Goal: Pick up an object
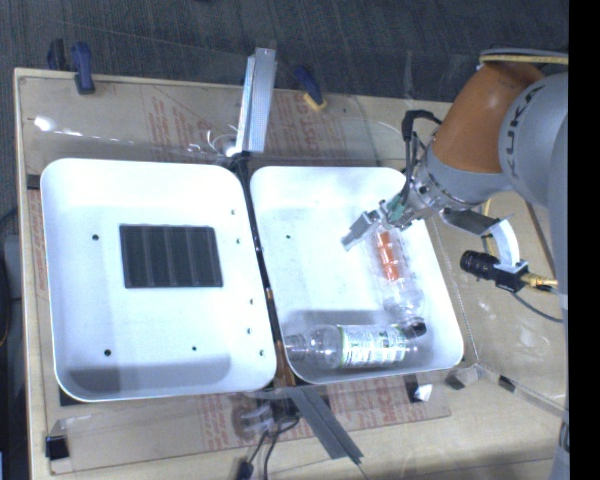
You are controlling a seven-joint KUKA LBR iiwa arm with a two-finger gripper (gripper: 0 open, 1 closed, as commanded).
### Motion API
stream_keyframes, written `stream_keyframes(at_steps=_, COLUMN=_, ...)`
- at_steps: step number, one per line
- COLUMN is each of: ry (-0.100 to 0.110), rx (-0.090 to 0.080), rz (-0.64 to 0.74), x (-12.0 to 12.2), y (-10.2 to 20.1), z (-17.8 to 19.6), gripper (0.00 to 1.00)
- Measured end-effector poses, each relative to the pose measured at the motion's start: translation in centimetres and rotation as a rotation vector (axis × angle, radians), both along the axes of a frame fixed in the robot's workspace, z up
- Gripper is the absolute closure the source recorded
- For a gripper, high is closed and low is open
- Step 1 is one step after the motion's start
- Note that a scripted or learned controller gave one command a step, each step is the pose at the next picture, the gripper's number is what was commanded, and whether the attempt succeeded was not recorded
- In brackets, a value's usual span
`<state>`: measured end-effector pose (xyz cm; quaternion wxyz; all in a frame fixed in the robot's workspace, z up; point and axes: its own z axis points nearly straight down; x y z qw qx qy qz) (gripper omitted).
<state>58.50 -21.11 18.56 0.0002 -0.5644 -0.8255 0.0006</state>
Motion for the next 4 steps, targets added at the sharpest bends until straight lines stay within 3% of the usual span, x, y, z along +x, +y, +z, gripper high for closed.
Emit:
stream_keyframes(at_steps=1, ry=0.001, rx=0.000, rz=0.003, x=0.0, y=0.0, z=1.0, gripper=1.00)
stream_keyframes(at_steps=2, ry=0.001, rx=0.000, rz=0.004, x=0.0, y=0.0, z=1.0, gripper=0.00)
stream_keyframes(at_steps=4, ry=-0.002, rx=-0.001, rz=0.125, x=1.9, y=0.2, z=0.7, gripper=0.00)
